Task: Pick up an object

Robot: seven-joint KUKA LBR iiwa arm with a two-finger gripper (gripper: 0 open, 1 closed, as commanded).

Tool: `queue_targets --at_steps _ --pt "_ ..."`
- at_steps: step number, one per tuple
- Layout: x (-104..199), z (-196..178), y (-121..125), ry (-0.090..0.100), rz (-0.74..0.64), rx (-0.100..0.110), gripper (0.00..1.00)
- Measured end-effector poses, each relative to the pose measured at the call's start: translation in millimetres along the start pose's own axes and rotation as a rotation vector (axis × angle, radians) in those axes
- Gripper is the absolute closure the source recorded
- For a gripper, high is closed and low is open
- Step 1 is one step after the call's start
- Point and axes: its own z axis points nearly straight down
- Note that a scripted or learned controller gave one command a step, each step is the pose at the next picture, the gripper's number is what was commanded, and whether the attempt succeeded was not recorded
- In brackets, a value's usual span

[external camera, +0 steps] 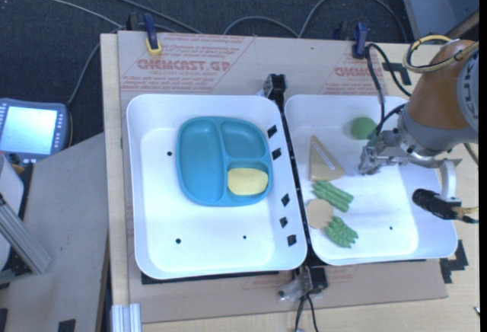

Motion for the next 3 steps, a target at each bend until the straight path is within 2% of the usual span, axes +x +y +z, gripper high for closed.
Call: queue_targets --at_steps 1,2,3 --pt "2.9 -63.6 6.2 -0.003 -0.002 -0.006 1.00" --pt "3.1 -107.5 7.2 -0.002 -0.002 -0.005 1.00" --pt "3.3 -127.6 8.2 -0.001 -0.002 -0.002 1.00"
